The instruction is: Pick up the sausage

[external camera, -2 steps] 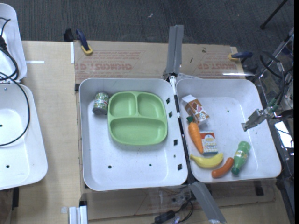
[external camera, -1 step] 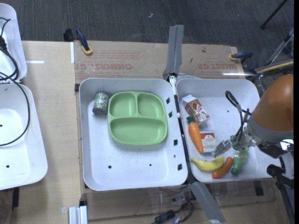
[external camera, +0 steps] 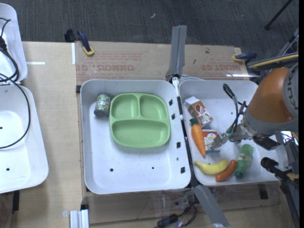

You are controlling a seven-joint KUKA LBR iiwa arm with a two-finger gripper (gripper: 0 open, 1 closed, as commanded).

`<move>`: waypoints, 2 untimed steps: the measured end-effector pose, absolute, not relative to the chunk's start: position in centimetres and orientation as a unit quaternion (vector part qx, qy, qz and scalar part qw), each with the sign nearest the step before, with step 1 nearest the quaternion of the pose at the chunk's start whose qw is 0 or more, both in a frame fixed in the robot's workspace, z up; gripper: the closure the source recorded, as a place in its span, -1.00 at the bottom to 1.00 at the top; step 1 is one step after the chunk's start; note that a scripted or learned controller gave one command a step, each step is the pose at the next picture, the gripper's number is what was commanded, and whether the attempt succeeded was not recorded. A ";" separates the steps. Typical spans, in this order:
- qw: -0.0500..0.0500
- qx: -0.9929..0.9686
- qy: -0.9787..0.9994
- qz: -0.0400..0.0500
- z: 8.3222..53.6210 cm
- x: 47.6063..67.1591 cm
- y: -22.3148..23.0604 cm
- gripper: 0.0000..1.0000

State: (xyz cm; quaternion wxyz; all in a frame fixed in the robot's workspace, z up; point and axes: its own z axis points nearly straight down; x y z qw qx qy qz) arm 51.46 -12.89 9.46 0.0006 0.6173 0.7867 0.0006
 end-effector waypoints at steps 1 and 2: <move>0.002 0.743 0.669 0.003 9.6 50.7 -17.0 -1.00; -0.001 0.783 0.622 -0.001 12.5 49.7 -15.6 -1.00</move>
